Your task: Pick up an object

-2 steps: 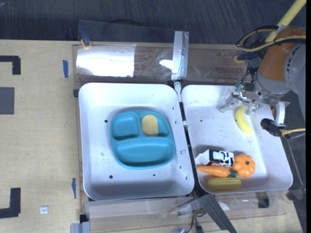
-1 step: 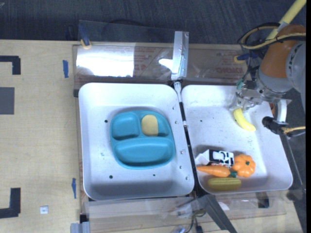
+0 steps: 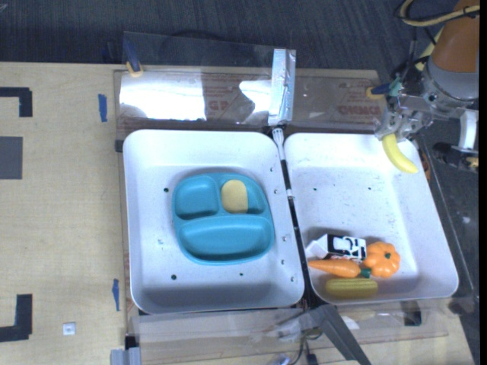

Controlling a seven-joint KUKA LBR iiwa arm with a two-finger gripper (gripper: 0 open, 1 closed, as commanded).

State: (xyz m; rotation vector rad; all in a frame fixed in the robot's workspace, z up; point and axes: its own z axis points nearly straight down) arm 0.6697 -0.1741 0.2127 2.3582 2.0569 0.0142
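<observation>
Two shallow white bins sit side by side on the bench: the left bin (image 3: 144, 204) in the centre of the frame and the right bin (image 3: 426, 226) toward the right. At the upper right, the gripper (image 3: 397, 130) hangs over the far right corner of the right bin, with the arm's orange band (image 3: 459, 48) above it near the top edge. A yellow banana (image 3: 399, 153) is clamped between the fingers at its upper end; the rest of the fruit slants down and to the right, directly below the gripper, over the bin's upper right rim. Along the lower edge of the right bin, well apart from the gripper, lie a black-and-white object (image 3: 346, 245), an orange pumpkin (image 3: 383, 260), a carrot (image 3: 333, 266) and a yellow-green stick-shaped piece (image 3: 351, 285), clustered together. A blue divided plate (image 3: 222, 234) rests in the left bin, with a yellow oval item (image 3: 235, 196) in its upper right compartment.
</observation>
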